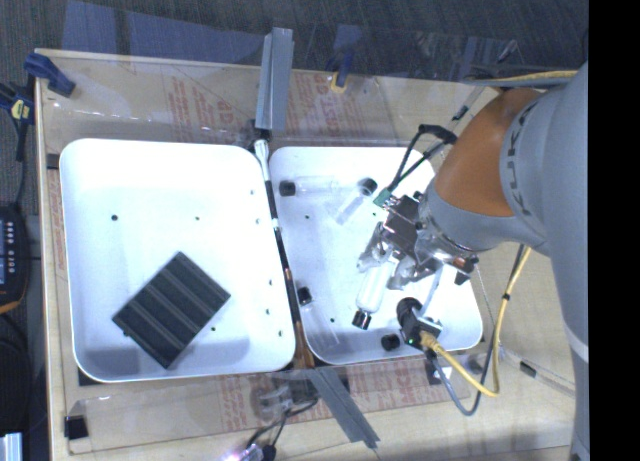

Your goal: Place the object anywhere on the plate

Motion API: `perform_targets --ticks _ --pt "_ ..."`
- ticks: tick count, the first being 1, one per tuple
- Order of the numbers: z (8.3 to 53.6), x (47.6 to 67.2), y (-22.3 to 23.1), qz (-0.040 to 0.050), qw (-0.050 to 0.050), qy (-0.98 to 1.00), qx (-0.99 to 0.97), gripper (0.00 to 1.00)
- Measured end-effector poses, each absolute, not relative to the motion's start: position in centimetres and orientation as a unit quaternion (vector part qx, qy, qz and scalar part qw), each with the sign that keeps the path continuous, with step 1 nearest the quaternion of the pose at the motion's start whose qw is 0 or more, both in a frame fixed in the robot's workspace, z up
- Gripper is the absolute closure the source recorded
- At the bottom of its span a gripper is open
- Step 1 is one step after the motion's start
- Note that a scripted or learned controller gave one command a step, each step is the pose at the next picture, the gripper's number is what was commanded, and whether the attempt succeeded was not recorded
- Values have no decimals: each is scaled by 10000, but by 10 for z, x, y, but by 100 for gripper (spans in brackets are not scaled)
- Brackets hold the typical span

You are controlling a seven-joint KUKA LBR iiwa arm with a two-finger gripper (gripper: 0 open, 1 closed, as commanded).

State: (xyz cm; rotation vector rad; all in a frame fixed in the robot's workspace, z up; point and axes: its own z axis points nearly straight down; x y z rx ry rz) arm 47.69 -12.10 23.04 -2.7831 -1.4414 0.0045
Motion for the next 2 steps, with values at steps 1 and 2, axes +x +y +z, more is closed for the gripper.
perform_targets --ticks 1,2 --pt "190 482 -34 23 21 -4960 -8683 100" --pt "243 536 27 20 21 -4110 -9116 100"
